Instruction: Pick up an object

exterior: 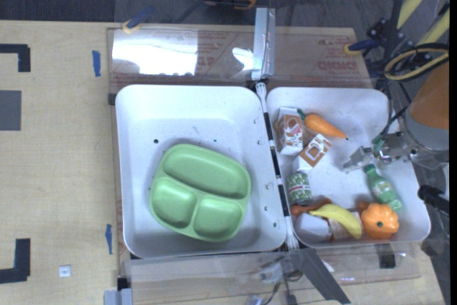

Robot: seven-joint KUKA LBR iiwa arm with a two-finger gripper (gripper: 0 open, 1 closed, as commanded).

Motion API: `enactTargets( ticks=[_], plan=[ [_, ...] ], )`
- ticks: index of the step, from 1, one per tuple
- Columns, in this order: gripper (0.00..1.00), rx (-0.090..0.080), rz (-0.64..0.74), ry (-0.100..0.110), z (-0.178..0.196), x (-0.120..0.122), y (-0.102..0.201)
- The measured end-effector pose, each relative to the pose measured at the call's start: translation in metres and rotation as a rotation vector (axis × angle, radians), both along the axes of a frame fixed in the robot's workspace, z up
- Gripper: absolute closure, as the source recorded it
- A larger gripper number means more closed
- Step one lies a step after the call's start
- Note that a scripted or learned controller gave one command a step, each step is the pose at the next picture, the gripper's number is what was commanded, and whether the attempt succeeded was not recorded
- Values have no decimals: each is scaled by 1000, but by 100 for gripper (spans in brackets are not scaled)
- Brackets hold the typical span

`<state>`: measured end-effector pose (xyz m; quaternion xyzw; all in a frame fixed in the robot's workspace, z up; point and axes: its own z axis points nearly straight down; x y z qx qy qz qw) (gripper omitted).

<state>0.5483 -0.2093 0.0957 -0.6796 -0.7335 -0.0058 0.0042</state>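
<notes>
Green and small, a toy bottle (381, 186) lies in the right bin (371, 105), toward the right middle of the frame, its cap end pointing up and left. The gripper (364, 156) hovers just above and to the left of that cap end, near it; whether it touches the bottle cannot be told. Its metal fingers (351, 161) point left over the white floor of the bin, and nothing shows between them (whether they are spread or pressed together cannot be told at this size).

Below the bottle, at the lower right of the bin, sits an orange pumpkin (379, 219), and just beside it to the left a yellow banana (338, 218) lies across a white cup (311, 226). A green-labelled can (298, 187) rests near the bin's left wall. Above it lie two small cartons, a tilted brown-and-white box (315, 150) and a taller carton (288, 131), with an orange carrot (323, 125) just beside them in the upper part of the bin.

Grey with an orange band, the arm (430, 107) enters from the right edge of the frame. The left bin (139, 107) holds a green divided plate (200, 190), well apart from the gripper.
</notes>
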Motion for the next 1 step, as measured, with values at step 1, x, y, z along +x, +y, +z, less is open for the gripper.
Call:
enactTargets(
  ticks=[1],
  plan=[
    [100, -7, -3, 1, 7, 0, -4]
  ],
)
